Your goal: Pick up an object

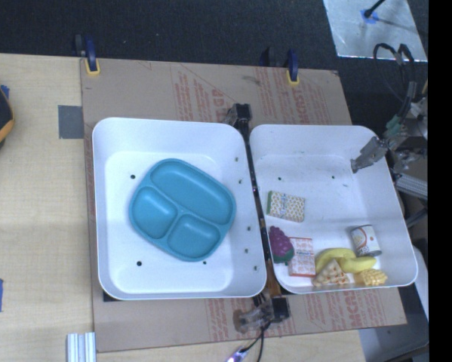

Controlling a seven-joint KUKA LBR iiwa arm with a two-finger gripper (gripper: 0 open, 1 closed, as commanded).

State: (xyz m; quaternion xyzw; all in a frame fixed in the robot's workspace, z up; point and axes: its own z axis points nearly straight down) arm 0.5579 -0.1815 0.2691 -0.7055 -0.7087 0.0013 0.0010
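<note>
Corn (pixel 370 278), a banana (pixel 345 259) and a cracker (pixel 329 276) crowded the right bin's (pixel 324 145) near corner. Beside it, the left bin (pixel 116 138) held a blue divided plate (pixel 182 209). At the right bin's far right edge hung the gripper (pixel 364 159); grip state unclear.

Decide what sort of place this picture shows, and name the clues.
Probably a robotics lab test bench: two white bins clamped onto cardboard, toy food such as a banana in one, and a gripper reaching in.
</note>
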